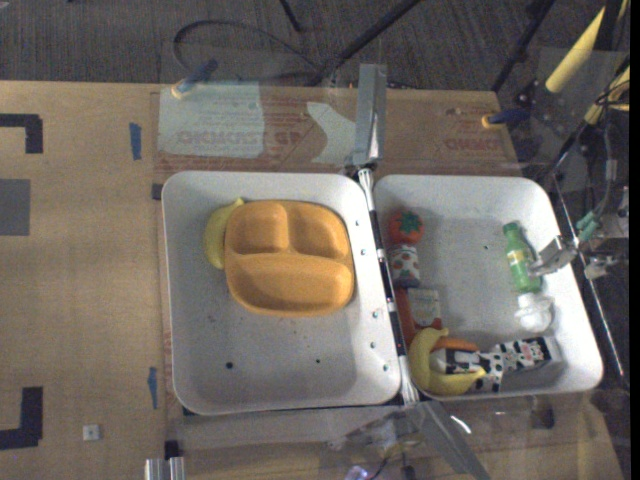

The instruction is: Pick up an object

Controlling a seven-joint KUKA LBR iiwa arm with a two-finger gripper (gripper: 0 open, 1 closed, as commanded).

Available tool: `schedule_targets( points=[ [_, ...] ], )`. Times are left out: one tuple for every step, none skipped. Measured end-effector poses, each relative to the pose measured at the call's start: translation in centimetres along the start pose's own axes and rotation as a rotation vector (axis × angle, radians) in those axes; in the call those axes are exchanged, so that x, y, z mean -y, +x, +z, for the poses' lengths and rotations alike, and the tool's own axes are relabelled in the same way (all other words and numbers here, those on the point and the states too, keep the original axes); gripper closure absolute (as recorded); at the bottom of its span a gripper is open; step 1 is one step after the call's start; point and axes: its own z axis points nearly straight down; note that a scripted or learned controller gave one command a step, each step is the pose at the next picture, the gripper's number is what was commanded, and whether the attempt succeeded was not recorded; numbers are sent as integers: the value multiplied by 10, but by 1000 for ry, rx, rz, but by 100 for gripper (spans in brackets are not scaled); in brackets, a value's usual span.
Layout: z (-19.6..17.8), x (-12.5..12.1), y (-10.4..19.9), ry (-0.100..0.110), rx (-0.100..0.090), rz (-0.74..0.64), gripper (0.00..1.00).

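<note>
The right bin (pixel 470 196) holds several items. Along its left wall lie a red-orange tomato toy (pixel 405 226), a small printed can (pixel 404 265) and a small carton (pixel 425 307). At the front lie a yellow banana (pixel 430 360) and a black-and-white cow-print carton (pixel 508 358). A green bottle (pixel 516 256) and a clear white cup (pixel 533 313) lie near the right wall. My gripper (pixel 558 255) shows as a grey metal piece over the bin's right rim, just right of the green bottle. No object shows in it.
The left bin (pixel 190 348) holds an orange divided plate (pixel 289 256) with a yellow object (pixel 215 236) tucked under its left edge. A metal divider (pixel 378 268) separates the bins. Cables and stand legs crowd the right edge and the floor behind.
</note>
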Motion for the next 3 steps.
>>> schedule_targets(
  points=[
    [96, -63, -6, -2, 2, 48, 0],
    [142, -78, -4, -8, -14, -21, 0],
    [54, -44, -3, -5, 3, 23, 0]
  ],
)
